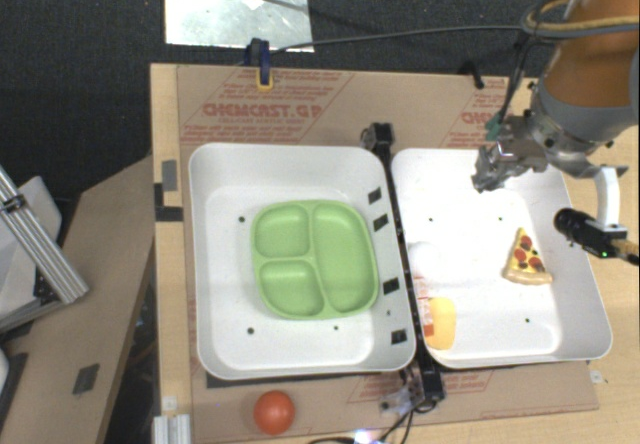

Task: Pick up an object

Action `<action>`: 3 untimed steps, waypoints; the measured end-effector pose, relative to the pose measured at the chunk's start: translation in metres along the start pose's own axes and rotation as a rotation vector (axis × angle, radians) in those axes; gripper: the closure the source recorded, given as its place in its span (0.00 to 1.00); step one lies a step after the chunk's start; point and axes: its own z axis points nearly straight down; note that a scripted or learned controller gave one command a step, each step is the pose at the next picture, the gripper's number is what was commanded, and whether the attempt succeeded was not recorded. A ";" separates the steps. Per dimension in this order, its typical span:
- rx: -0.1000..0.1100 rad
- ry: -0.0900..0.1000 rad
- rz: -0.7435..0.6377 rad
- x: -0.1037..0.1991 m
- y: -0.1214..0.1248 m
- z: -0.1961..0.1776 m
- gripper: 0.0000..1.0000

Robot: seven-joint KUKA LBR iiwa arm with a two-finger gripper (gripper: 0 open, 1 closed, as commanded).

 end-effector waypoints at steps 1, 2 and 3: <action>0.000 0.001 -0.001 0.044 0.003 0.004 1.00; 0.001 0.002 -0.002 0.103 0.004 0.009 1.00; 0.001 0.002 -0.002 0.152 0.006 0.014 1.00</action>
